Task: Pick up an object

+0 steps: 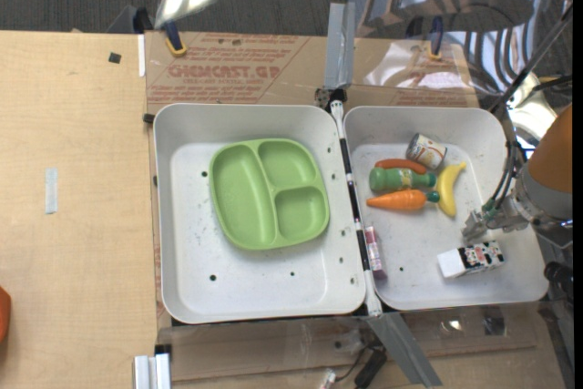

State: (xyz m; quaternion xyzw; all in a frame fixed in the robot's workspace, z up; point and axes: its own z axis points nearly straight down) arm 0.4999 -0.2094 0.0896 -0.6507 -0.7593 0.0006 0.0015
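Looking down from the camera view, we find the claw [483, 221] low in the right bin [401, 282], just above a small white box [469, 260]; whether it is apart or together we cannot tell. We would centre over the box, its flat faces suiting a squeeze. Near it lie a glossy carrot [401, 200], curved banana [449, 187] and small can [425, 148]. The left bin [182, 269] bears a smooth green divided plate [270, 193].
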